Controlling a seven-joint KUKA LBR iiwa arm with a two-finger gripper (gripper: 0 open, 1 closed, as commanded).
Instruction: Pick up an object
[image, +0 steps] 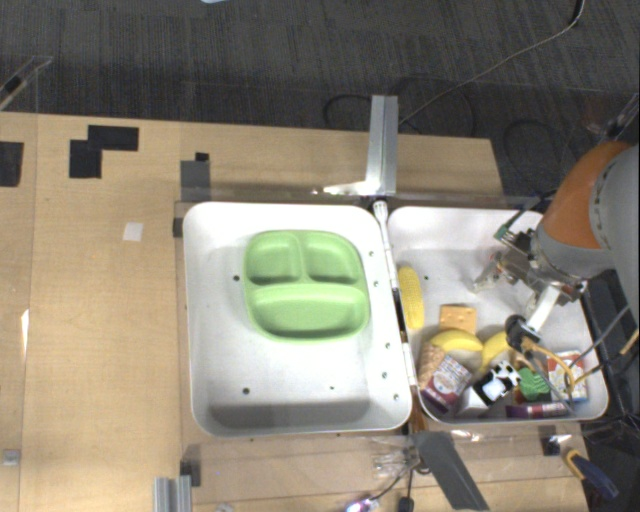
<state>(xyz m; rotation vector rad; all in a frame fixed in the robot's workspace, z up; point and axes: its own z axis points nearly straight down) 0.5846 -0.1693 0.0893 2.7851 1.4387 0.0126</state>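
Camera view: end effector (505, 268) hovers over right bin (450, 225), grip state unclear; green tray (305, 283) in left bin (215, 330).

Grey arm (612, 212), orange band (573, 207) above metallic wrist (528, 262).

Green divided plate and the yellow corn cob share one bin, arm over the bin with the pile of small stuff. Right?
Not quite. The camera view shows the green divided plate in the left-hand bin, but the yellow corn cob lies in the other bin, along the wall next to the divide, near the pile of small items. The arm is over that bin, as you said.
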